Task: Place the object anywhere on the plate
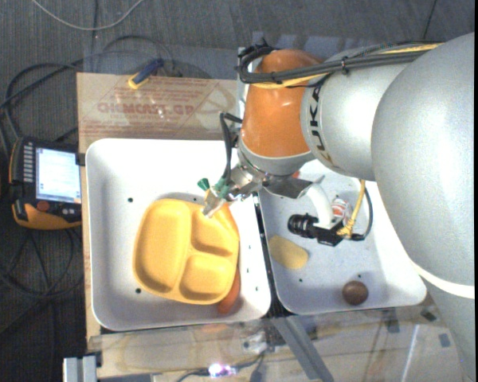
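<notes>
Gripper [217,196] (grip state: cannot tell) over rim of yellow plate [175,249]; tan oval [289,253] lies long axis left-right.

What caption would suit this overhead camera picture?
Robot gripper above the rim of a yellow divided plastic plate in the left white bin; a brown round object lies in the right bin.

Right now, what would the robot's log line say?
arm: tip at plate's upper-right rim | plate: yellow, in left bin | right bin: pale flat piece, brown ball
</notes>
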{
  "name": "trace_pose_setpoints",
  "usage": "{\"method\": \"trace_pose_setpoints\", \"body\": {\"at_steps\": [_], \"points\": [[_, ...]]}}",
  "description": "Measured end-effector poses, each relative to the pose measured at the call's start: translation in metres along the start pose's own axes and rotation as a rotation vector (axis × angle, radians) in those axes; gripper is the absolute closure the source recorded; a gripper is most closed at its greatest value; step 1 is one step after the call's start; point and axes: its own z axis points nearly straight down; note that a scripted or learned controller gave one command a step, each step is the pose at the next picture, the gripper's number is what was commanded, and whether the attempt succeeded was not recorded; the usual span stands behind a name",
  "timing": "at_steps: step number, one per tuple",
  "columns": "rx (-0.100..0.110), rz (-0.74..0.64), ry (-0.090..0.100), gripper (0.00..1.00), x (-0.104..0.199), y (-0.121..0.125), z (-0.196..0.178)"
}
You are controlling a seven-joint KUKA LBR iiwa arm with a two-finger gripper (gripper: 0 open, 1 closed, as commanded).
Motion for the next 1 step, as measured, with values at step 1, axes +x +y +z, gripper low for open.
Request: {"method": "trace_pose_setpoints", "body": {"at_steps": [1], "points": [[0.0,0.0,0.001,0.0,0.0002,0.0001,-0.0001]]}}
